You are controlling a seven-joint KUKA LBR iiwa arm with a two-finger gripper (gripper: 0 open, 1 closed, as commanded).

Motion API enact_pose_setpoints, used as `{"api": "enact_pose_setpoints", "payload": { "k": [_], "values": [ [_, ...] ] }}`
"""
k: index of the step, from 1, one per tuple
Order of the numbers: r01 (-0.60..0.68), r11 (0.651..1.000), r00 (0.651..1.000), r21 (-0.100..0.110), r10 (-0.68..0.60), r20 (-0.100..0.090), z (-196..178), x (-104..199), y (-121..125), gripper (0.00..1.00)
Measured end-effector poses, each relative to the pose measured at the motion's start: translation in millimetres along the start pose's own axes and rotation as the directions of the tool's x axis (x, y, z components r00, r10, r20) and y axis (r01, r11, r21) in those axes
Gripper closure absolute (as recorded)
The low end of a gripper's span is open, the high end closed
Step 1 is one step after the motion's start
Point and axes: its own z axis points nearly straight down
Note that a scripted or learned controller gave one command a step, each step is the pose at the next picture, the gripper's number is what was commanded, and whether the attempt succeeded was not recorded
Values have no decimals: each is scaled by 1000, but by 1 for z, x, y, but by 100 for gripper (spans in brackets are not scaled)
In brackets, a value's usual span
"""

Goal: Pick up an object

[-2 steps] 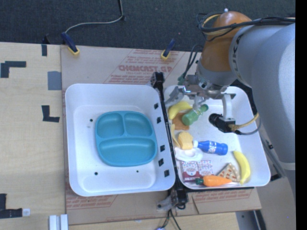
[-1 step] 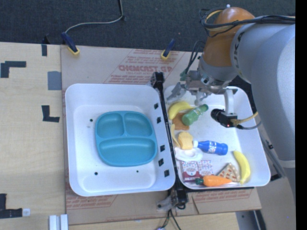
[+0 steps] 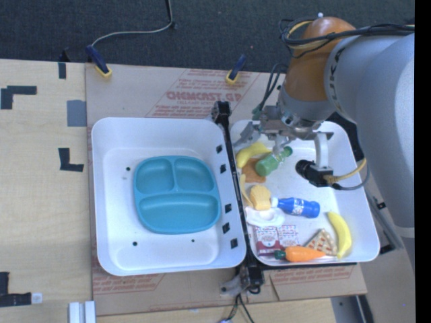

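Green bottle (image 3: 268,163) lies tilted in my right bin (image 3: 357,173), directly under my pincer (image 3: 276,140), which hangs over that bin's far left part; whether the pincer is clenched or released I cannot tell, and I cannot tell if it touches the bottle. Just left of the bottle lies a yellow banana (image 3: 246,155), touching it or nearly so, with a tan slab (image 3: 252,174) (maybe bread) beneath them.

Nearer the camera in the same bin sit a small yellow piece (image 3: 260,196), a white piece (image 3: 263,214) just below it, and a blue bottle (image 3: 298,207) lying on its side with its white cap toward the left. A second banana (image 3: 341,233) lies along the right side. At the near edge are a red-and-white carton (image 3: 275,238), a carrot (image 3: 303,253) and a pizza slice (image 3: 324,241), close together.

The left bin (image 3: 108,180) holds a blue divided plate (image 3: 177,194), flat near its middle, well apart from my pincer. Both bins rest on cardboard (image 3: 155,93) on the tabletop (image 3: 34,180).
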Motion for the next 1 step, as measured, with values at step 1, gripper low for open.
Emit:
{"api": "enact_pose_setpoints", "payload": {
  "k": [1],
  "values": [
    [0,1000,1000,1,0,0,0,-5,-15,0]
  ]
}}
